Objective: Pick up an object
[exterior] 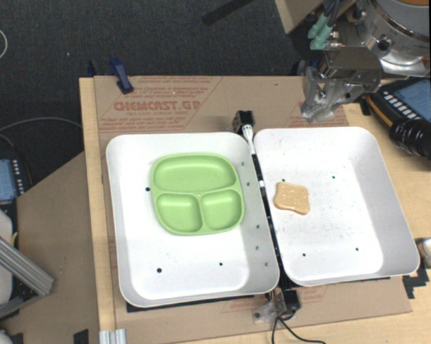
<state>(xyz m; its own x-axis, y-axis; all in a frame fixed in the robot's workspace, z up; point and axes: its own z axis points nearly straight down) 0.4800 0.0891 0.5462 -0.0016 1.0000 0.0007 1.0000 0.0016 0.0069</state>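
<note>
Toast [292,197] — or a small toy that looks like a slice of toast — is the one loose thing that can be picked up. It is tan, flat and a bit square, with soft round corners. It lies in the right bin [358,219], near that bin's left wall, apart from the wall and about halfway along it. My guess is that it is very light, so lifting it takes almost no push. It looks thin and low, and that is the hard part — there is not much side to pinch. It may be a little stiff like plastic or a little soft like foam; I cannot tell which. It does not look like it would break. The best place to take hold seems to be across its two long edges, near the middle, with the tips going right down to the bin floor, because a high pinch could slide over the top. The floor looks smooth, so the slice could skid away if only one tip bumps it. The gripper [319,104] hangs past the far edge of the right bin, over the brown cardboard [164,102], well apart from the toast. It holds nothing, but I cannot tell if it is open or closed. A green tray [196,193] with three parts sits in the left bin [191,271], on the other side of the wall from the toast.
</note>
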